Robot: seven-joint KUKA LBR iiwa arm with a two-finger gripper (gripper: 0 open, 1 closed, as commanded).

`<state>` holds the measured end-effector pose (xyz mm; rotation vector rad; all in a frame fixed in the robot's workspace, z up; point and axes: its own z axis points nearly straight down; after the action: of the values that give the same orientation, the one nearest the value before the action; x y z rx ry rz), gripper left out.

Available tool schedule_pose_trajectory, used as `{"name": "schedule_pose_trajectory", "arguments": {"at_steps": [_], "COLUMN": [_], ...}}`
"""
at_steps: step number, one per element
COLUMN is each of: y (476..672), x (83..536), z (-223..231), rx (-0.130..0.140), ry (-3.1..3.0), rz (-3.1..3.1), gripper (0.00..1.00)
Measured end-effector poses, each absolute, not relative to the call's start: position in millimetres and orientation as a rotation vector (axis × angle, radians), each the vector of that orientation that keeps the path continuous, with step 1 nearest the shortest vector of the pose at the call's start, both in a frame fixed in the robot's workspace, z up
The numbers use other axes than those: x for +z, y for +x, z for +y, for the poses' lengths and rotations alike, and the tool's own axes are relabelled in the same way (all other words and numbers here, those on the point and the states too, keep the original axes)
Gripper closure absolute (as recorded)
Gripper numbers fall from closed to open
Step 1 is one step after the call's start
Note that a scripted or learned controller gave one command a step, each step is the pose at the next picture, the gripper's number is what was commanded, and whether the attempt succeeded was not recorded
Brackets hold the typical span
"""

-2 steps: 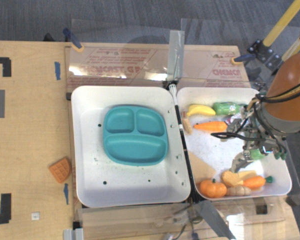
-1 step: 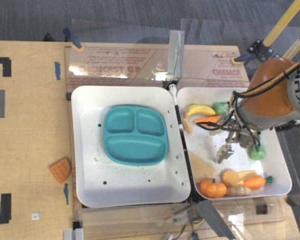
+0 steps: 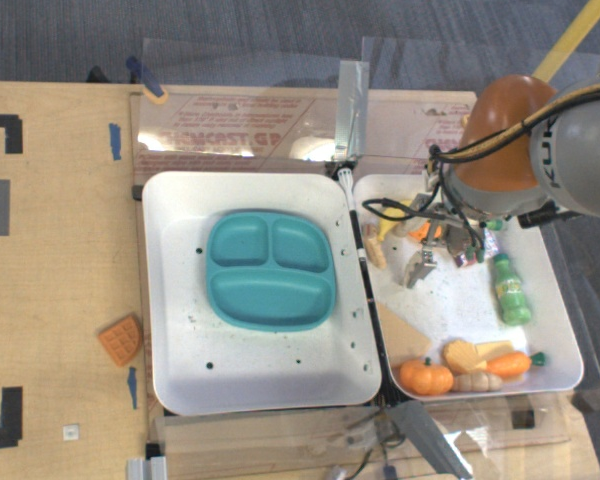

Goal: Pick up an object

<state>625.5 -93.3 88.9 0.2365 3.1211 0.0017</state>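
Two white bins side by side on the bench: left bin (image 3: 170, 368) at centre frame, right bin (image 3: 560, 343) toward the right edge. One teal tray (image 3: 271, 270) with three compartments, flat in the middle of the left bin. In the right bin, several small items: one green bottle (image 3: 510, 290) lying along the right side; one orange pumpkin (image 3: 426, 377) at the lower left corner; one carrot (image 3: 510, 364) with a green tip at the lower right; one tan piece (image 3: 464, 355) between pumpkin and carrot, touching both or nearly so; a few small yellow and orange bits (image 3: 388, 230) near the upper left corner, too small to name.

One arm (image 3: 540, 153), grey with an orange band, coming in from the upper right of the frame and hanging over the upper part of the right bin, with black cables looped at the wrist. Gripper (image 3: 420, 266) pointing down and left over bare bin floor, above the lower items and left of the bottle; cannot tell how far apart the fingers stand, and nothing seen between them.

Bench of pale wood across the left of the frame, with black corner marks, blue tape strips and one orange waffle (image 3: 120, 339) lying left of the left bin. Clear panel (image 3: 240, 128) behind the bins. Grey carpet (image 3: 280, 8) along the top.
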Motion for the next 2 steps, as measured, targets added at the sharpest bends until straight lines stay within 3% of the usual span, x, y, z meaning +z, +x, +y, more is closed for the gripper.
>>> {"name": "schedule_pose_trajectory", "arguments": {"at_steps": [1, 2], "y": [644.7, 633.1], "x": [89, 89], "z": [-113, -177], "rx": [0.010, 0.002], "ry": [0.394, 0.464], "rz": [3.132, 3.103], "gripper": [0.00, 0.00]}}
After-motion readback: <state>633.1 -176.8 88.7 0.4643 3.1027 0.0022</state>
